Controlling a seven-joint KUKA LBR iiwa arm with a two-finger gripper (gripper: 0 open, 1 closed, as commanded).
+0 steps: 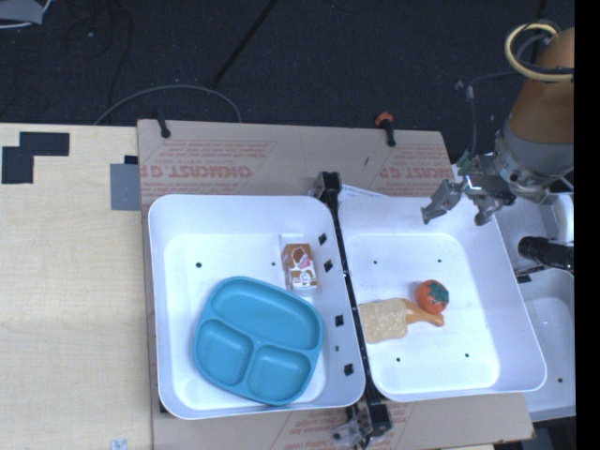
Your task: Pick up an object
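Observation:
My gripper (463, 204) hangs over the far right corner of the right bin (525, 340), its two fingers spread apart with nothing between them. Below it in that bin lie a round orange-red toy fruit (432, 295) and a pale tan flat piece (382, 321) with an orange handle, touching each other. The left bin (178, 216) holds a blue divided plate (257, 339) and a small white packet with a printed picture (300, 264) near the divider.
A black clamp strip (341, 289) runs between the two bins. Cardboard (272, 162) lies under the bins, with a wooden bench top (66, 289) to the left. The arm's orange band (548, 92) stands at the upper right.

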